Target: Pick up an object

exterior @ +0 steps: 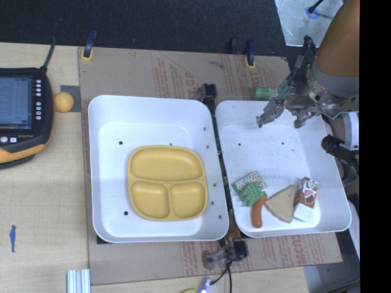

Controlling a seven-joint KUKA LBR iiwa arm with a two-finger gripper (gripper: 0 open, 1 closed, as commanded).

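Note:
My gripper (282, 118) hangs over the far edge of the right bin (281, 142), its two fingers spread apart with nothing between them. Along that bin's near side lie a green patterned packet (249, 187), a red sausage (258, 211), a tan wedge of bread (281, 204) and a small brown and white carton (305, 199). All of them are well below the gripper in the view. In the left bin (110, 127) rests a yellow divided tray (166, 182).
A teach pendant (21, 115) lies at the far left beside a small orange ball (63, 101). A green object (264, 93) sits just behind the right bin. Clamps hold the cardboard underlay at its back edge.

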